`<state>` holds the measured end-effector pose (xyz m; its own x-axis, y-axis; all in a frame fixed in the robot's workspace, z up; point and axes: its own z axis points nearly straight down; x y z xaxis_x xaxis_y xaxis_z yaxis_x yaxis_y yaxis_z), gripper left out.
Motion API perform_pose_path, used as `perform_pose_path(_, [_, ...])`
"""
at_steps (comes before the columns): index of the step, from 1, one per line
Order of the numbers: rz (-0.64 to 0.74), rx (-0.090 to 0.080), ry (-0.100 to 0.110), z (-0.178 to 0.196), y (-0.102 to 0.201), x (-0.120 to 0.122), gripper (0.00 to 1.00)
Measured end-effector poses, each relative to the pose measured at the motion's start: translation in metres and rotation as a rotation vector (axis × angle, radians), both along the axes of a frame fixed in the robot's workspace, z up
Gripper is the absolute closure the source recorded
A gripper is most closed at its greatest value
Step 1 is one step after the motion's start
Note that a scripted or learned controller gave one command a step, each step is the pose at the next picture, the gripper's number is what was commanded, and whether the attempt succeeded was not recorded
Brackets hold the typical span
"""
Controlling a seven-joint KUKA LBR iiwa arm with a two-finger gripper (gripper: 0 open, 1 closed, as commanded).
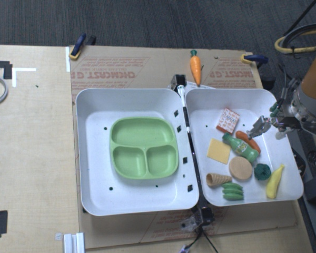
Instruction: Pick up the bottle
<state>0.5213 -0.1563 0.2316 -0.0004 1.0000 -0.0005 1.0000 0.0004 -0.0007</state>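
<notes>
The green bottle [241, 146] lies on its side in the right bin [200, 115], slanting from upper left to lower right. An orange piece [249, 139] rests against its upper right side. My gripper [269, 130] hangs over the bin's right part, just up and right of the bottle, and stands open with nothing between its fingers. One fingertip [259, 126] is close above the orange piece.
Around the bottle lie a red-and-white box [228, 120], a yellow cheese slice [218, 151], a tan disc [240, 168], a cone [218, 180], green pods [233, 191], a teal lump [262, 171] and a yellow piece [274, 182]. The left bin holds a green divided plate [145, 147].
</notes>
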Motion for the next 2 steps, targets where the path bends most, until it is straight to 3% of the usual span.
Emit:
perform_pose_path(1, [0.0, -0.001, -0.001, 0.009, 0.0, 0.0, 1.0])
perform_pose_path(2, [-0.023, -0.001, -0.001, 0.033, -0.057, -0.044, 1.0])
